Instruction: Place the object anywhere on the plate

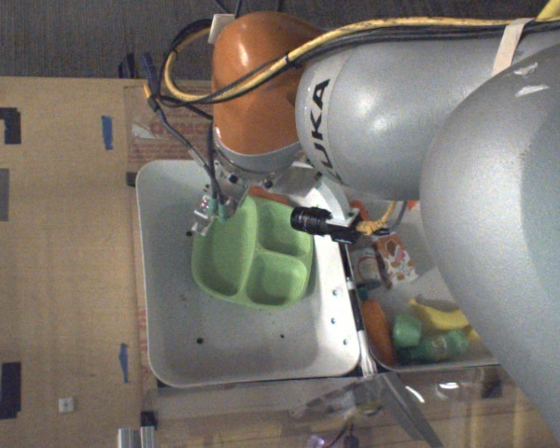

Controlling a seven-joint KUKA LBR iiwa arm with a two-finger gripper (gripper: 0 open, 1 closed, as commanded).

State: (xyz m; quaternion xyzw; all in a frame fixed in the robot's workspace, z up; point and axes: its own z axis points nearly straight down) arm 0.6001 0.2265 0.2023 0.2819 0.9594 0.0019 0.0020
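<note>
Green plastic formed the divided plate [254, 259], which lay in the left white bin [168, 325], toward that bin's upper right, its compartments facing up. From the camera view, the grey arm [429, 147] reached in from the right and covered much of the frame, its orange band [257, 82] sitting above the left bin's top edge with yellow and black cables [182, 82] looping beside it. The gripper [210, 211] hung at the plate's upper left rim, touching or just above it; whether it was spread or clenched could not be told from this angle, and nothing could be seen held in it. A small black cylinder [315, 222] jutted out near the plate's upper right edge, on the arm's side.

Which object was meant for the plate could not be told. The right bin [383, 357], mostly hidden beneath the arm, held several things: an orange carrot-like piece [377, 325], a green item [408, 330], a yellow banana-like one [441, 315], and a small printed carton [397, 259]. Tan cardboard [56, 250] with blue tape marks covered the bench to the left.
</note>
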